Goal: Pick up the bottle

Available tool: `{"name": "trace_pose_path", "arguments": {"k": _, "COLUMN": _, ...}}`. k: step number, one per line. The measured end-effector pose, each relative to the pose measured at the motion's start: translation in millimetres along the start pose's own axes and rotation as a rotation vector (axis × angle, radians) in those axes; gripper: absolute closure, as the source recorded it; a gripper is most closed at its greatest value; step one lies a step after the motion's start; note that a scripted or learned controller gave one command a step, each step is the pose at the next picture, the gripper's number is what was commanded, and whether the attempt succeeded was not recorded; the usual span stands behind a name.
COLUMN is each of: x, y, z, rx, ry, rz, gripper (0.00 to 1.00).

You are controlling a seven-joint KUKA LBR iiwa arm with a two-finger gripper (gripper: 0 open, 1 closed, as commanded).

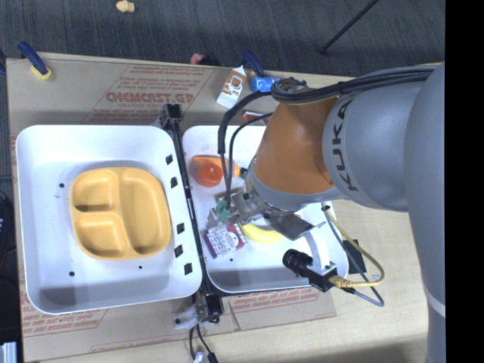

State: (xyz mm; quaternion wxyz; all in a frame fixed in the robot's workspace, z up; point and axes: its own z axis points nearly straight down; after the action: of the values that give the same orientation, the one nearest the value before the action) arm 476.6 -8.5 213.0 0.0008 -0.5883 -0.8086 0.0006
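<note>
1. The pincer (227, 206) is low in the right bin (249, 278); I cannot tell its opening.
2. The orange bottle (209, 169) lies at its eleven o'clock.
3. Risk: it may snag the crowding snack packet (221, 240) instead.

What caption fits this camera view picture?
Robot arm reaching into the right bin of small items, yellow tray waiting in the left bin.
</note>
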Motion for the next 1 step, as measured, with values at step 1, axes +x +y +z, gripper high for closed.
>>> {"name": "trace_pose_path", "arguments": {"k": 1, "x": -1.1, "y": -1.2, "z": 21.6, "rx": 0.003, "ry": 0.002, "rz": -0.293, "gripper": 1.0}}
